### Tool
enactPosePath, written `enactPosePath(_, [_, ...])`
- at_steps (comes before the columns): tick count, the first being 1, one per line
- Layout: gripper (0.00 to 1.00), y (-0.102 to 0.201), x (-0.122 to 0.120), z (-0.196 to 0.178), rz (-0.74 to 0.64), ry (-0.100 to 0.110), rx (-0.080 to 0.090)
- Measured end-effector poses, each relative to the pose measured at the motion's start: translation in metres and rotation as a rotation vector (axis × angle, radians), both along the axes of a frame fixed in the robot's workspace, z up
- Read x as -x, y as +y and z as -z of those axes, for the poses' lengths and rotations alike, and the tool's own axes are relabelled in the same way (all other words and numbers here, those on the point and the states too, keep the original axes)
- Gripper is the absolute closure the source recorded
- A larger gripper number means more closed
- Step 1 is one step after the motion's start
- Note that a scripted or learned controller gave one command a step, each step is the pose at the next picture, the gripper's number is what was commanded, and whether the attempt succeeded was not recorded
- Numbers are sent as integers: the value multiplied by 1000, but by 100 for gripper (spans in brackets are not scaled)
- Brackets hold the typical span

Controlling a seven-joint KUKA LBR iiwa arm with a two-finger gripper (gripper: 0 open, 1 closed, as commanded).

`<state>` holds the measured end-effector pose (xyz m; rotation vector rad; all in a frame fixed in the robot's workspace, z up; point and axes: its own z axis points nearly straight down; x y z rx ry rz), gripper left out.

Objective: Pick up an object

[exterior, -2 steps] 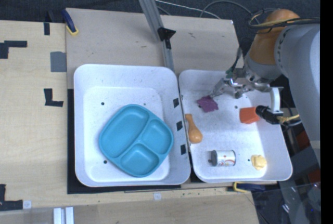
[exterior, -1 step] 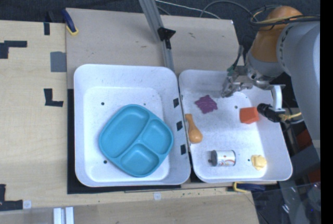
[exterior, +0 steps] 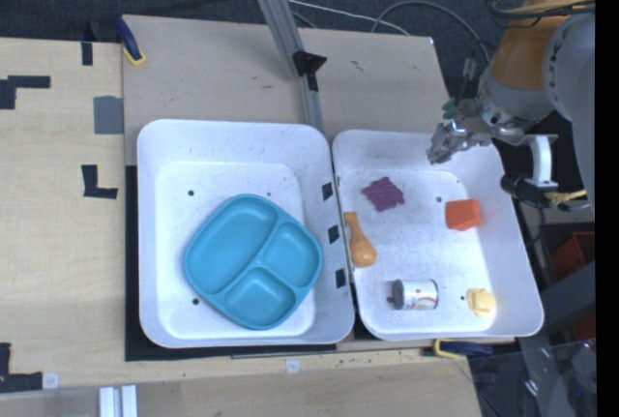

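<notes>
In the left white bin (exterior: 155, 212) I note the large blue three-compartment plastic plate (exterior: 253, 260). The right white bin (exterior: 522, 299) holds five items, well apart: a purple flat rubbery piece (exterior: 384, 193), an orange block (exterior: 463, 215), an orange-tan pear-shaped toy (exterior: 359, 242) against the left wall, a small silver can (exterior: 413, 293) on its side, and a small yellow toy (exterior: 481, 301). The gripper (exterior: 445, 147) hangs over the bin's far right corner; I cannot tell how its jaws stand.

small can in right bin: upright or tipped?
Tipped. The can lies on its side on the right bin floor, its long side showing, dark end toward the left.
</notes>
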<state>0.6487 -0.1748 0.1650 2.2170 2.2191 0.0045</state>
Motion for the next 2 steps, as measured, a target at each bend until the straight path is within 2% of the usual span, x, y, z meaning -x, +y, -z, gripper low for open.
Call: enactPosePath(2, [100, 11, -2, -110, -1, 0, 0])
